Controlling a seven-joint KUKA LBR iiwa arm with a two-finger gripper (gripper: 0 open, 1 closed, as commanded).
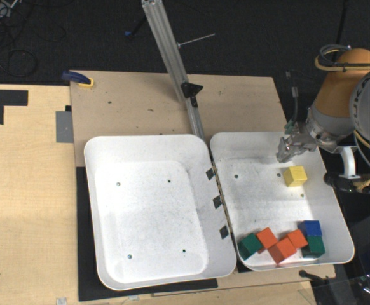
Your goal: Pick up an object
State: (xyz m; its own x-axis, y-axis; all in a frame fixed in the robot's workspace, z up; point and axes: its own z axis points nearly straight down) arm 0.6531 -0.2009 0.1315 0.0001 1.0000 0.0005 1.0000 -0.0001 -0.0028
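White plastic bins sit side by side on a wooden bench (pixel 140 100), viewed from above at a slant. The grey arm (pixel 337 107), with its orange band, reaches in from the right and hangs its gripper (pixel 291 148) over the upper right part of the right bin (pixel 248 157); whether the gripper is open or closed cannot be told from this angle, and nothing is seen held. A yellow block (pixel 295 176) lies on the bin floor just below and beside the gripper, apart from it. Along the bin's lower edge a cluster of blocks is packed together: a green block (pixel 250 244), an orange block (pixel 267 237), a red-orange block (pixel 282 250), another orange block (pixel 297 239), a blue block (pixel 311 228) and a dark green block (pixel 315 246). The left bin (pixel 147 215) rests against the right one, with black clips (pixel 217 201) along the seam. A metal rail (pixel 172 56) slants up from between the bins.
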